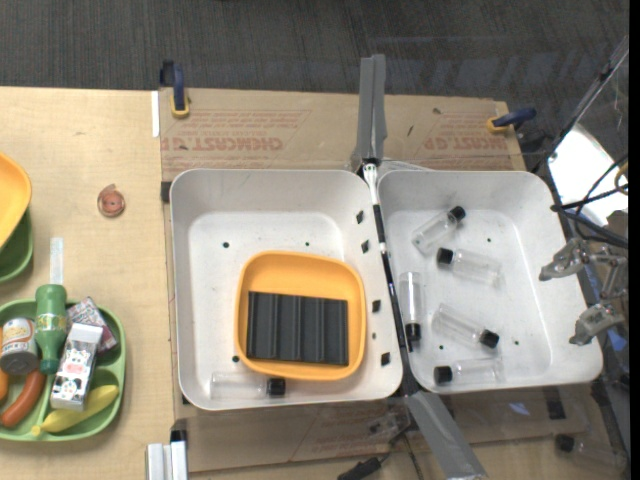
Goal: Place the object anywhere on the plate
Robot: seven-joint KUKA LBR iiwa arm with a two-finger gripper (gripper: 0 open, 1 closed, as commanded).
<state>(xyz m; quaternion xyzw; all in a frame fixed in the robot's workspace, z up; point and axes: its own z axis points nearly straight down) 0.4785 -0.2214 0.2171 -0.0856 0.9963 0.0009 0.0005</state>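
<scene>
You'll find the plate (300, 268), orange-yellow with rounded corners, in the left bin (200, 218), toward its near right part; a dark grey ridged block (297, 328) lies flat on it, well within the rim, covering most of the plate's near half. Just in front of the plate, against the bin's near wall, a clear vial (245, 386) with a black cap lies on its side.

Look to the right bin (530, 198) and you see five more clear black-capped vials scattered on its floor, all lying down, none touching another; one lies close along the divider between the bins.

The pincer (585, 293) shows as bare metal parts at the right bin's outer rim, well apart from the plate and the block; you cannot tell from here whether it is released or clenched, and nothing is seen in it.

On the counter (100, 148) to your left sits a green tray (105, 408) of toy food with a green bottle (50, 328) on it; a small pink disc (112, 201) lies alone farther back.
</scene>
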